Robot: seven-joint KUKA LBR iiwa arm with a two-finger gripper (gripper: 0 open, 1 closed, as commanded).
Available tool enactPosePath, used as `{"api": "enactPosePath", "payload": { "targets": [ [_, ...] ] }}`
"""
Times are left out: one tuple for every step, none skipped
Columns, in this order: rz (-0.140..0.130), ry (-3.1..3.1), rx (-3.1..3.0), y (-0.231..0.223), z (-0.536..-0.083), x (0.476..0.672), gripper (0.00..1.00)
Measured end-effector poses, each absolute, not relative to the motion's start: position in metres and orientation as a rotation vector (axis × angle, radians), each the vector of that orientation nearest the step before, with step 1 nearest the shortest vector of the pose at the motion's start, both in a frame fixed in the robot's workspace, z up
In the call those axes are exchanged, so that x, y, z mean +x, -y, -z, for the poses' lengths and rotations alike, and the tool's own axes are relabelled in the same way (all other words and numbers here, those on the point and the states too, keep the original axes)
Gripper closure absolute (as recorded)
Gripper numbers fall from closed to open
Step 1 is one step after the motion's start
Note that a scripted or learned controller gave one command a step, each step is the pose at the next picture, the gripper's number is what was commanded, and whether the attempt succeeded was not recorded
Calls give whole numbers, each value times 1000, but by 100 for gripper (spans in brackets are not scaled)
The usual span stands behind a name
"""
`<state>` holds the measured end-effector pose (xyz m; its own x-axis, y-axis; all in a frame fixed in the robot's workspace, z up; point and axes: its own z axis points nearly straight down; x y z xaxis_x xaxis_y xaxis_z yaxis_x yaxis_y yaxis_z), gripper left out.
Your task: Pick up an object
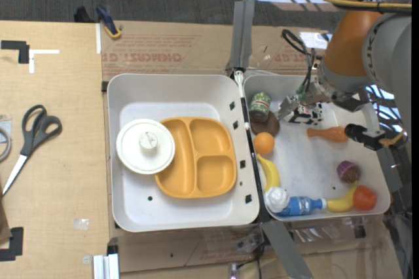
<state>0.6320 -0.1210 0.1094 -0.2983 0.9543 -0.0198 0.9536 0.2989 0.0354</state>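
My gripper (pixel 300 107) hangs low over the back of the right bin (pixel 376 163), below the orange wrist band. A small black-and-white item (pixel 308 116) sits right under it; whether it is held cannot be told. Left of the gripper stands a green can (pixel 260 101) on a brown lump (pixel 266 124). An orange ball (pixel 264 142), a banana (pixel 269 171), a blue bottle with a white cap (pixel 294 205), a second banana (pixel 340 203), a red tomato (pixel 365 197), a purple fruit (pixel 348 171) and an orange carrot-like piece (pixel 329 133) lie around the bin.
The left bin (pixel 124 202) holds a yellow divided plate (pixel 200 158) and a round white lid (pixel 145 145). Scissors (pixel 31 133) lie on the wooden bench at the far left. A blue clip (pixel 108 22) sits at the back.
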Motion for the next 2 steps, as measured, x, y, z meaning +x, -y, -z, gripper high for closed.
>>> {"api": "enactPosePath", "payload": {
  "targets": [
    [-32,-2415,1956,124,-109,629,0],
    [-31,-2413,1951,125,-121,630,100]
  ]
}}
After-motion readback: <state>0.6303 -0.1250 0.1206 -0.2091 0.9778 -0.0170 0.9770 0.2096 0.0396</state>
